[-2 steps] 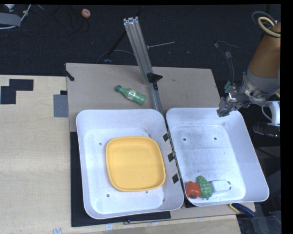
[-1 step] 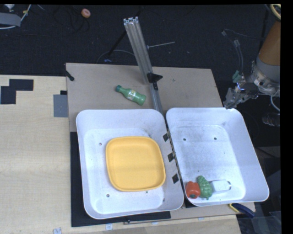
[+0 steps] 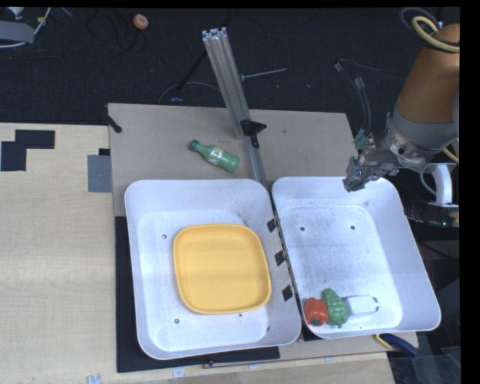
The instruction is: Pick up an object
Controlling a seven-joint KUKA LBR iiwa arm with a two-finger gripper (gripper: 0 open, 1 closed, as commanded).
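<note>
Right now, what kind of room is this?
Probably a robot test lab: a robot arm hangs over two white bins holding a yellow plate and toy food, with loose cables behind.

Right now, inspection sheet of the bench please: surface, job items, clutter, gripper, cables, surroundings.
Surface: two white bins, left bin, right bin, on a tan board.
Job's things: yellow plate in left bin; red piece, green piece and white piece at right bin's near edge.
Clutter: green bottle lying on the board behind the bins.
Grippers: gripper above right bin's far rim, holding nothing seen.
Cables: yellow cable atop the arm.
Surroundings: metal rail, dark floor.
</note>
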